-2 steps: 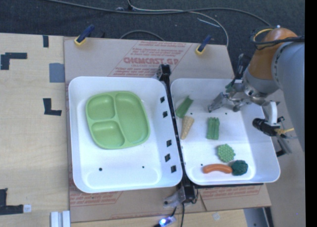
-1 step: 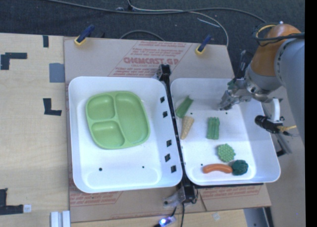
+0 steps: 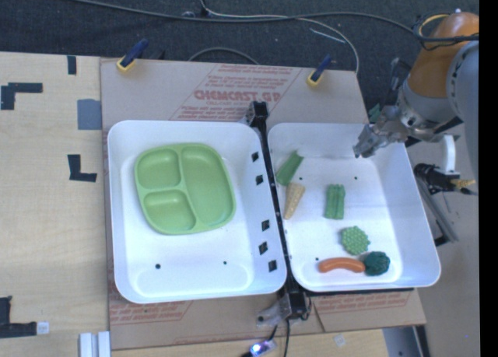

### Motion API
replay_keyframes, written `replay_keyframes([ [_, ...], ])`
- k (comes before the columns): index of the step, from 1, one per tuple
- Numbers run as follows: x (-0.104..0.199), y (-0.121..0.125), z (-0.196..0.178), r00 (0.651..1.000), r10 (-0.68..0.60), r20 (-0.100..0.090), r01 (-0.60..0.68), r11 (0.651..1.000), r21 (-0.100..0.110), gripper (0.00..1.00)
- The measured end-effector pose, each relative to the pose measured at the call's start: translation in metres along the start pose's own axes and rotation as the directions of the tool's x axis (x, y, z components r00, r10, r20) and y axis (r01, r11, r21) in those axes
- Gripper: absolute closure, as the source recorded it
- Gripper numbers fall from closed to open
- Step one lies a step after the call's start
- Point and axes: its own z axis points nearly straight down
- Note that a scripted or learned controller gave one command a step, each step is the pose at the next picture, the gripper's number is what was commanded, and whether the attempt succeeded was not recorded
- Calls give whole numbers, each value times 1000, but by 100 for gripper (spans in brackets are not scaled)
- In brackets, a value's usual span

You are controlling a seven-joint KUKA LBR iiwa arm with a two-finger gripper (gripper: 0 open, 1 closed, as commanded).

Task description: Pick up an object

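Note:
The right bin [image 3: 405, 192] holds several toy foods. A green pod [image 3: 289, 168] lies at its upper left, with a pale corn piece [image 3: 293, 200] just below it. A ribbed green piece [image 3: 334, 201] sits in the middle. Lower down are a bumpy light-green round piece [image 3: 355, 239], an orange sausage [image 3: 341, 266] and a dark green broccoli [image 3: 377, 263]. My gripper [image 3: 366, 148] hangs over the bin's upper right corner, apart from all of them, with nothing visible in it.
The left bin [image 3: 124, 215] holds a green divided plate [image 3: 184, 188]. A black divider [image 3: 268, 192] runs between the bins. Two clamps [image 3: 132, 54] [image 3: 320, 70] pin the cardboard base at the back. Cables cross the dark floor behind.

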Motion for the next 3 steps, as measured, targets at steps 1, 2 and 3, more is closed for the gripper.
replay_keyframes([
  [1,0,-8,-59,1000,1,0,-1,1000,-1,100],
  [2,1,-16,-110,1000,0,0,0,1000,0,100],
  [3,56,-29,-113,1000,-4,-2,4,1000,5,100],
])
